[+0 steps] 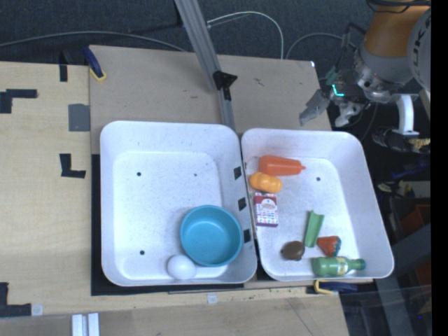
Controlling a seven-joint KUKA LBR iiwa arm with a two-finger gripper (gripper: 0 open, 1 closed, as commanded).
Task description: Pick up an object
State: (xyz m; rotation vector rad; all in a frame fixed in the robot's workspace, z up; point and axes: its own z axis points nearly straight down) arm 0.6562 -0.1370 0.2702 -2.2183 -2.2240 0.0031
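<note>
My gripper point(327, 116) hangs open above the far edge of the right bin point(364, 180), with nothing between its fingers. In that bin lie an orange carrot-shaped toy point(281, 165), a small yellow-orange piece point(266, 182), a red and white carton point(266, 210), a green stick point(313, 228), a brown lump point(292, 250), a small red piece point(329, 244) and a green bottle point(337, 265) on its side. The carrot toy is the nearest item, below and left of the gripper. The left bin point(126, 187) holds a blue bowl point(211, 234) and a white ball point(181, 266).
A grey pole point(203, 40) slants across the bench behind the bins, ending at a black clamp point(224, 81) by their shared wall. Cables trail at the back right. The bowl and ball sit in the left bin's near right corner.
</note>
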